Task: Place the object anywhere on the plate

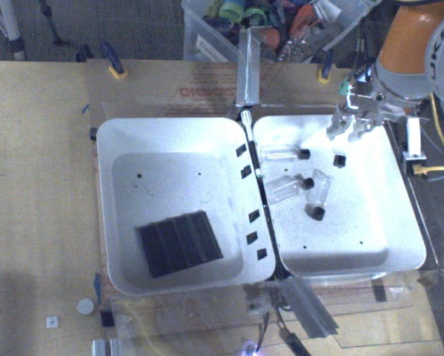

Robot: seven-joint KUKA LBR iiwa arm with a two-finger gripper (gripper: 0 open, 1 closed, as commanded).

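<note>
Looking down on the bench, two shallow white bins are seen side by side: the left bin [107, 199] and the right bin [407, 236], divided by a dark strip bearing small black tabs.

A dark ribbed plate [180, 243] is observed lying flat in the near part of the left bin, turned slightly askew to the bin walls. Nothing is seen resting on it.

Three clear vials with black caps are noted in the right bin, toward its left and middle. The far vial [282, 153] lies on its side with its cap pointing right. The middle vial [288, 188] lies just nearer, also capped at its right end. The third vial [319, 195] is tilted, cap toward the near side, just beside the middle vial; contact between them cannot be confirmed. A small black cap-like piece [339, 160] is seen apart from these, further right and toward the far wall.

The gripper [350, 124] is located over the far edge of the right bin, below the arm's orange band [414, 39]. How the jaws stand cannot be told from this view, and nothing is visibly held between them. The gripper is well apart from the plate and near the loose black piece.

A clear tub of coloured tools [281, 10] is recorded beyond the bins on the far side.
</note>
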